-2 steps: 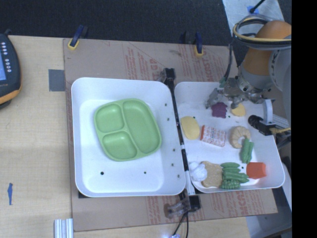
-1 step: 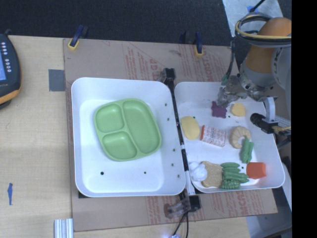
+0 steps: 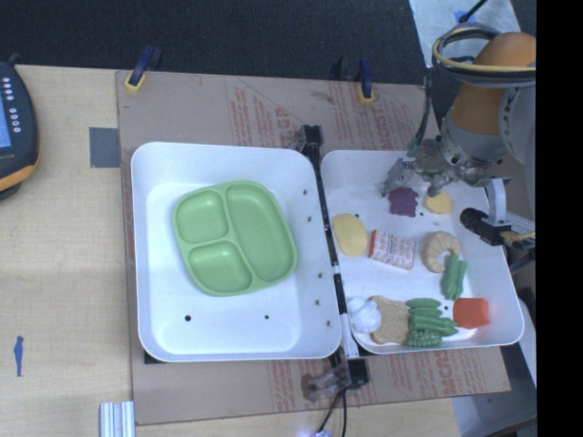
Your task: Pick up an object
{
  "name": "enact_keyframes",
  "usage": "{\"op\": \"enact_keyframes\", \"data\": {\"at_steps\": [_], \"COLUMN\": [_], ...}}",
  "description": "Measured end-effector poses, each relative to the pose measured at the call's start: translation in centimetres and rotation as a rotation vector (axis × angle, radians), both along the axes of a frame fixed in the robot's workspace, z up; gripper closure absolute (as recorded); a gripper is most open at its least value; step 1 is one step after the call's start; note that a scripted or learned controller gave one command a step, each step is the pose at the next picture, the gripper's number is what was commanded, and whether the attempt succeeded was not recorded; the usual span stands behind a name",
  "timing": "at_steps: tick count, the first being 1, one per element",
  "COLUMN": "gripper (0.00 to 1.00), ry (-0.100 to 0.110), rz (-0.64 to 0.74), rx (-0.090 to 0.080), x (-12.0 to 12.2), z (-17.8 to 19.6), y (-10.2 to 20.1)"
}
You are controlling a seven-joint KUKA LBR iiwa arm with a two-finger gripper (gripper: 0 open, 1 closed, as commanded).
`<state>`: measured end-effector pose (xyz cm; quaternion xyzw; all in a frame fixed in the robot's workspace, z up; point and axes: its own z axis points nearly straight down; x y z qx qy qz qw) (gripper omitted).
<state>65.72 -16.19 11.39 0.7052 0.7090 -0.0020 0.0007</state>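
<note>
My gripper (image 3: 417,182) hangs over the far part of the right bin (image 3: 510,335), its two fingers spread open with nothing between them. A purple toy (image 3: 403,201) lies just below the left finger and a small yellow piece (image 3: 439,204) just below the right one. Nearer in the bin lie a yellow lemon (image 3: 350,235), a white and red packet (image 3: 392,250), a tan ring-shaped pastry (image 3: 440,248), a green pepper (image 3: 453,278), an orange block (image 3: 471,312), green pea pods (image 3: 426,321), a tan bread slice (image 3: 390,320) and a white lump (image 3: 364,315).
The left bin (image 3: 155,326) holds a green divided plate (image 3: 235,237). The arm's grey body with its orange band (image 3: 483,80) rises at the right. A black and yellow pendant (image 3: 11,121) lies at the bench's left edge. Clamps (image 3: 364,85) hold the cardboard at the back.
</note>
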Motion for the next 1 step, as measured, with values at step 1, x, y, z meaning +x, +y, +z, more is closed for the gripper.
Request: {"op": "enact_keyframes", "data": {"at_steps": [1], "gripper": [0.00], "ry": [0.003], "rz": [-0.003], "rx": [0.003], "x": [-0.10], "z": [-2.25], "y": [-0.69]}}
